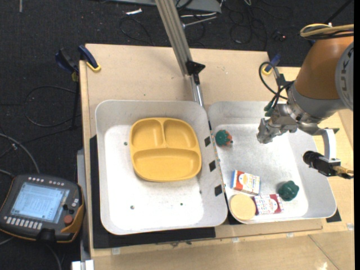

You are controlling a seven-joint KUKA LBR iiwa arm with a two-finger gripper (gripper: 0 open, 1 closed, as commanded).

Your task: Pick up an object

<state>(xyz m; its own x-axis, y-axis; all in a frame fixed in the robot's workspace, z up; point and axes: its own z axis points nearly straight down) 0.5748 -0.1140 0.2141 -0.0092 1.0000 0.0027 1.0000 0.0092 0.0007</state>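
Observation:
My gripper (266, 134) hangs over the upper middle of the right bin (315, 167), pointing down, with bare bin floor under it. A small teal and orange toy (224, 138) lies to its left near the bin's left wall. Toward the front lie a white and orange carton (246, 181), a round cream disc (243, 207), a red and white packet (268, 205) and a dark green lump (289, 190). Nothing shows between the fingers.
The left bin (112, 167) holds a yellow divided plate (165, 149). A metal pole (175, 27) slants down to the divider between the bins. A black bracket (320, 162) sticks out over the right bin's right side. A teach pendant (39, 207) lies at lower left.

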